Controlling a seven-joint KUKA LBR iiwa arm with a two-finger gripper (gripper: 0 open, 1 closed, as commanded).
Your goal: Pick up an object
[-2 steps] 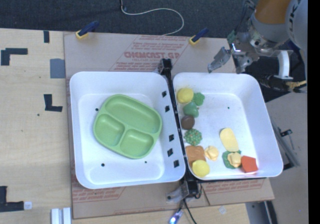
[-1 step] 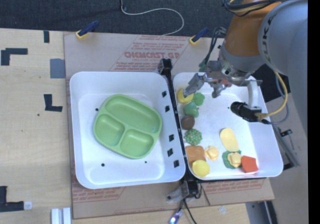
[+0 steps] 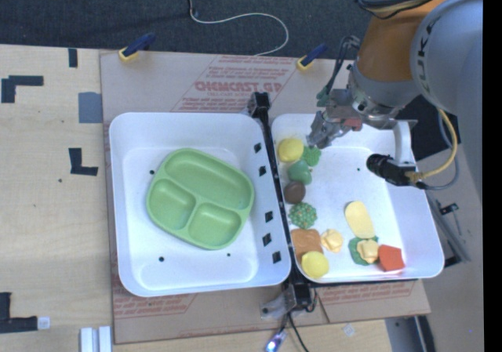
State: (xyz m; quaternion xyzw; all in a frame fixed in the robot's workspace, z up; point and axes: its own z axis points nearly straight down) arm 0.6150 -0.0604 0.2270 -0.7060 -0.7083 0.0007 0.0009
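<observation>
We see a light green plastic divided tray (image 3: 201, 197) in the shallow white left bin (image 3: 129, 186), far left of the grey metal hand (image 3: 320, 136). Just beside the hand lies a yellow round toy fruit (image 3: 289, 149); below it, a brown ball (image 3: 295, 192), a pale yellow oval piece (image 3: 359, 219) and an orange-red block (image 3: 391, 258).

The arm (image 3: 451, 37) is smooth grey with an orange band (image 3: 392, 29) above the wrist; black and yellow cables (image 3: 439, 162) loop alongside it.
</observation>
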